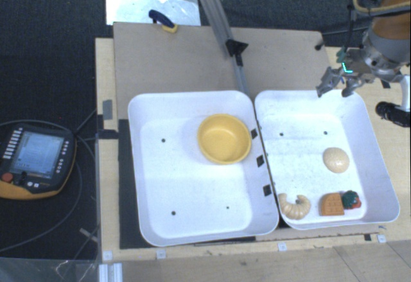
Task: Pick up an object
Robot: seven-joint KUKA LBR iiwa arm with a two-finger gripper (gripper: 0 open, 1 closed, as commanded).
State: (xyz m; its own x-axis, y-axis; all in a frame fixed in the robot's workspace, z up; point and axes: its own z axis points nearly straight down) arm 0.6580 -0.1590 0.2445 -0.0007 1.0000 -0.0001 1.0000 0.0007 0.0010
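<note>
No words, brands or numbers can be read anywhere. The lit screen of the grey and orange handheld control pendant [35, 158] beside the desk is too blurred to make out any characters.

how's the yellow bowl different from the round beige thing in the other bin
The yellow bowl is bright yellow; the round beige object is pale cream. The bowl is clearly larger and hollow, open side up, while the beige object is a small closed lump. The bowl sits in the left bin, the beige object in the right bin. Both are roundish and lie apart from the gripper.
</note>
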